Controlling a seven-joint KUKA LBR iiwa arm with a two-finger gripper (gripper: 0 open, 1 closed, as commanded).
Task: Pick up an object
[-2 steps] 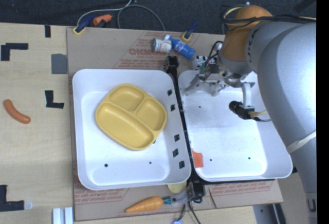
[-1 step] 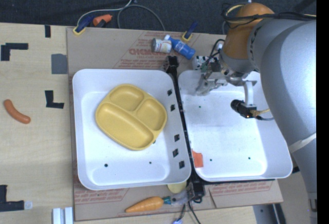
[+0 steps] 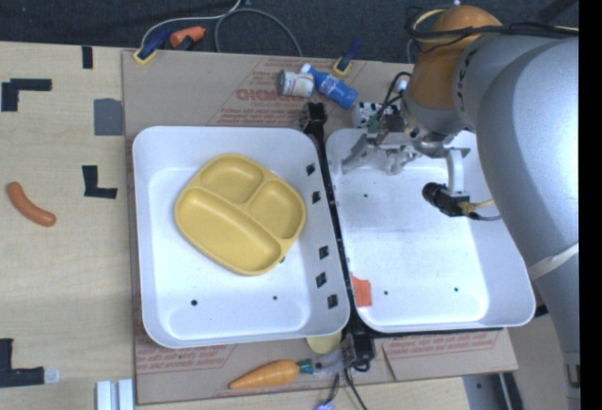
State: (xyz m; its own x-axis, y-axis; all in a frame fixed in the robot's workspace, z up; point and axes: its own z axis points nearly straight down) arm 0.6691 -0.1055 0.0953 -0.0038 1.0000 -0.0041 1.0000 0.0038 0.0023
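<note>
A yellow divided plate (image 3: 240, 211) lies in the left white bin (image 3: 155, 305). In the right white bin (image 3: 470, 305), a small orange piece (image 3: 361, 291) sits at the front left corner. My gripper (image 3: 374, 160) hangs over the back left part of the right bin, under the grey arm with its orange band (image 3: 451, 27). Its two grey fingers (image 3: 352, 156) stand apart, and nothing shows between them. The gripper is far from the plate and from the orange piece.
Outside the bins lie a carrot (image 3: 268, 373) at the front, a sausage (image 3: 31, 204) at the far left, and a blue and white bottle (image 3: 320, 84) behind the bins. A black divider (image 3: 327, 211) runs between the bins. A black cable fitting (image 3: 447, 199) hangs from the arm.
</note>
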